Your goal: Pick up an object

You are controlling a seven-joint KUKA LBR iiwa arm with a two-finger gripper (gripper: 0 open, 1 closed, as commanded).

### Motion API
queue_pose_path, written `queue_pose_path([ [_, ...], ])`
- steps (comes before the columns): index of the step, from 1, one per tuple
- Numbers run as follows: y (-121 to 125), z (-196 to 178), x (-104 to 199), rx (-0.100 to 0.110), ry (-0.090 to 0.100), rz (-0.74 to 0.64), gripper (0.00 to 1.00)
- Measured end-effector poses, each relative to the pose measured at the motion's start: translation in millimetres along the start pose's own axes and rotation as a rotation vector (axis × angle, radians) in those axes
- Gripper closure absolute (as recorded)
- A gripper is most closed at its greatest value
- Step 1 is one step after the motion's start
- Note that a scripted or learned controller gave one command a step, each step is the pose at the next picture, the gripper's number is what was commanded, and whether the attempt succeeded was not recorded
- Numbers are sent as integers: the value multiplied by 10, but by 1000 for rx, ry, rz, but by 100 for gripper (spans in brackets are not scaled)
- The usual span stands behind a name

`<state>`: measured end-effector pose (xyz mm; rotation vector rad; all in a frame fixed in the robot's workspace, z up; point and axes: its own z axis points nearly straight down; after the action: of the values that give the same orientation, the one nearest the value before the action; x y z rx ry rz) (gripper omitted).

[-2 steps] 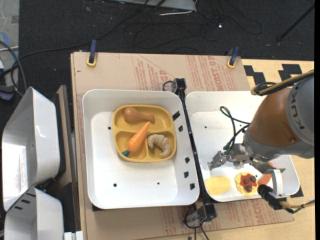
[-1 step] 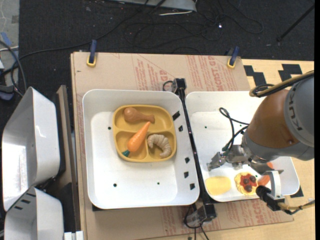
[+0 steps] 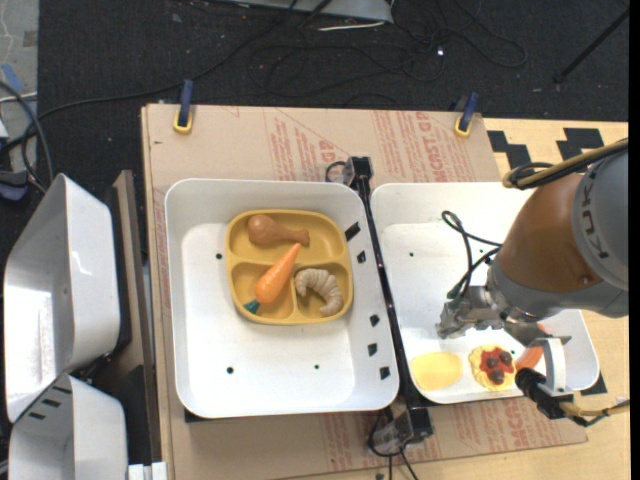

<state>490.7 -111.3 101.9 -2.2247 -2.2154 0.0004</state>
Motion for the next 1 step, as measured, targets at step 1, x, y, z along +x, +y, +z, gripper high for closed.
queue_pose_path([
  [1,-19,-603,-67,-7,-3,-4,100],
])
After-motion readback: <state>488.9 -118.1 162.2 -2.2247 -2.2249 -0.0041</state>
